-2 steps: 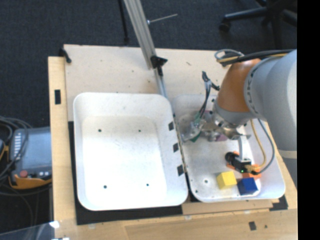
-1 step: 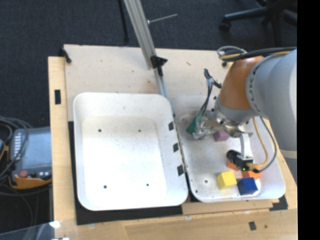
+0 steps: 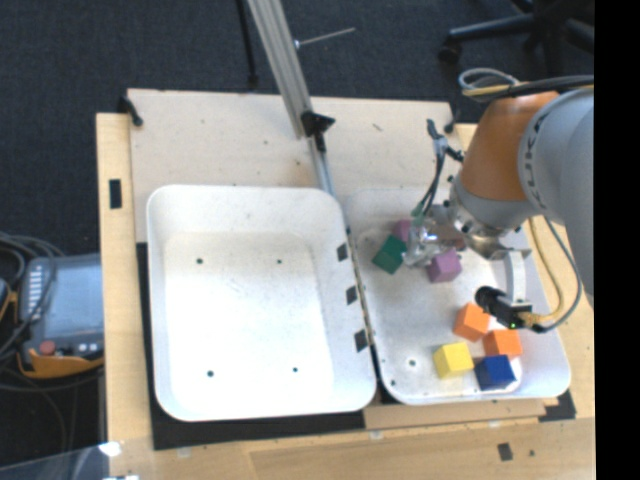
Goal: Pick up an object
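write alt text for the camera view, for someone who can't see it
A grey and orange robot arm reaches in from the right, its hand low over the right bin among a green block and purple block. Orange, yellow and blue blocks sit near that bin's front corner.

Gripper (image 3: 418,245) among right-bin blocks (image 3: 470,343)

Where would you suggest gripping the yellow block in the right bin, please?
Probably from straight above, across the two flat sides of the yellow block that face up-view and toward the near rim. The blue block crowds its right side, so fingers would fit poorly there.
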`<state>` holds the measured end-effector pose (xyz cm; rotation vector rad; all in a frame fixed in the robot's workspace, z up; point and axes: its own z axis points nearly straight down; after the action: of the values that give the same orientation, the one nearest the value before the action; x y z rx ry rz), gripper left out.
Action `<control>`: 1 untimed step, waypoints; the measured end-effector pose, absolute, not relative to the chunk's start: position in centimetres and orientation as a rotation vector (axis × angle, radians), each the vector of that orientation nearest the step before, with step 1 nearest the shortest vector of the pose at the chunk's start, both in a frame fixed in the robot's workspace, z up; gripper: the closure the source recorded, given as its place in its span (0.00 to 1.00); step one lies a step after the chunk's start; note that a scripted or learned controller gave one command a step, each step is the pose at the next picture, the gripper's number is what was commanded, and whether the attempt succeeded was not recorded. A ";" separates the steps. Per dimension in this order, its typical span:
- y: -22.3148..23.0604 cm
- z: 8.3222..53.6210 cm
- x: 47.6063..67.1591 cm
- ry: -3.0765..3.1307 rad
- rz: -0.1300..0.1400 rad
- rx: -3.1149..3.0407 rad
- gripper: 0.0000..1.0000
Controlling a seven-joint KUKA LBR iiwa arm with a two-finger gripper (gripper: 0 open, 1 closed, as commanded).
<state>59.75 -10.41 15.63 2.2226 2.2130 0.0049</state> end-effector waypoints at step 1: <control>-10.9 22.1 60.0 2.220 0.007 2.213 1.00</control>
<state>59.97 -10.94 22.06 2.2134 2.2200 0.0069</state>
